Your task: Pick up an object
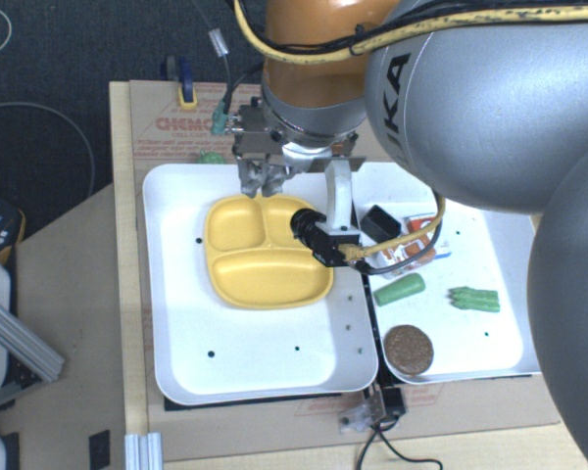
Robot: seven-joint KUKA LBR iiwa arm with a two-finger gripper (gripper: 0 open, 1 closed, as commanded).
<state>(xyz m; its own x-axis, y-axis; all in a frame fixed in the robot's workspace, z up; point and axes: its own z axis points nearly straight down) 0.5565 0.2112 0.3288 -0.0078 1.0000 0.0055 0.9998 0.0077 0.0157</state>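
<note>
- The two-finger gripper (263, 179) is seen at the far rim of the yellow, three-compartment plastic plate (265, 253) lying in the left white bin (176, 292).
- Whether the fingers are apart, together, or clamped on that rim cannot be told.
- Beyond the plate, in the right white bin (500, 346), a green pod-shaped toy (400, 288), a ragged green piece (473, 300) and a brown round disc (410, 349) are seen.
- A slip is judged likely: the plate is wide and shallow, so a thin rim hold could tilt it or let it drop.
- Red letters "CHEM" can be read on the cardboard (167, 122) behind the fingers; "KA" is read on the grey arm (490, 96).
</note>
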